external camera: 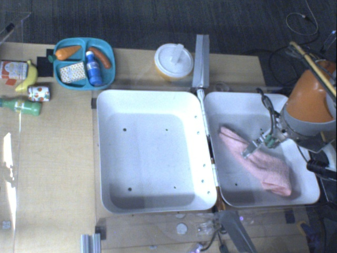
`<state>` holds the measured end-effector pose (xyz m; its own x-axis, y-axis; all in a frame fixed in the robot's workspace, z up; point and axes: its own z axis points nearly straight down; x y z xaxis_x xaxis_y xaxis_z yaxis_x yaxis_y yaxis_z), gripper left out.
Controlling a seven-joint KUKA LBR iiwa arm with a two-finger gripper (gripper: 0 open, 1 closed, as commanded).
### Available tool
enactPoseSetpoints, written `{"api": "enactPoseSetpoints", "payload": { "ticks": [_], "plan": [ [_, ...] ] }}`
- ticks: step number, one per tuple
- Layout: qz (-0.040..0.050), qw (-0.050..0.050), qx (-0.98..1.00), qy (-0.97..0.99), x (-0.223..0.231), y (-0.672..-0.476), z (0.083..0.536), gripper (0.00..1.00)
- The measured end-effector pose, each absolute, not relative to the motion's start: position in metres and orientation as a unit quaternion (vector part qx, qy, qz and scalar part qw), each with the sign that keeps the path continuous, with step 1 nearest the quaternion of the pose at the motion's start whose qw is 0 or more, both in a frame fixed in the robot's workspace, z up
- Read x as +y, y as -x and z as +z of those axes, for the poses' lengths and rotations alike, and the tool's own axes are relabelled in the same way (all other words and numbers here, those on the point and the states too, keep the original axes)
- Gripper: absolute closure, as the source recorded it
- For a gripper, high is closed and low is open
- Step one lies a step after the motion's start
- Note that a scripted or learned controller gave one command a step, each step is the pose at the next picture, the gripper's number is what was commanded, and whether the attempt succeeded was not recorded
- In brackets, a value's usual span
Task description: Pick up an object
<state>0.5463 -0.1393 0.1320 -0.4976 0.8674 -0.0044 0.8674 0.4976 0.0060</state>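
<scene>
Two white bins sat side by side on the bench. My arm (pixel 310 101), grey with its orange band, reached into the right bin (pixel 227 109), and my gripper (pixel 256 145) was low over the middle of it. The fingers looked drawn close together with their tips against the upper part of one pink cloth (pixel 257 161), but I could not tell whether any fabric was actually pinched between them.

That single cloth was the one thing in the right bin. It lay crumpled in a long strip, running from near the bin's left wall down toward its near right corner, flat on the floor of the bin. The left bin (pixel 150 146) showed bare white floor with a few small dark dots.

Beyond the bins, along the far edge of the bench, I counted one round white lidded cup (pixel 174 60) on a yellow base, just behind the gap between the bins, and one blue divided tray (pixel 107 52) near the far left corner. In the tray were one orange carrot-shaped toy (pixel 69 51), one blue bottle (pixel 93 69), one reddish sausage-like piece (pixel 102 58) and one pale block (pixel 72 73).

At the bench's left edge lay one yellow banana (pixel 28 77), one small carton (pixel 12 70), one small can (pixel 38 93) and one green bottle (pixel 21 106) on its side.
</scene>
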Motion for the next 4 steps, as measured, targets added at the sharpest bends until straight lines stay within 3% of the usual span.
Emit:
{"api": "enactPoseSetpoints", "payload": {
  "ticks": [1,2,3,4],
  "plan": [
    [0.0023,0.006,0.879,-0.477,-0.104,-0.586,0.089,0.0],
    [0.0039,0.012,0.88,-0.475,-0.103,-0.589,0.102,1.0],
    [0.0012,0.002,0.821,-0.571,-0.099,-0.615,0.2,1.0],
    [0.0003,0.001,0.843,-0.537,-0.091,-0.62,0.166,1.0]
  ]
}}
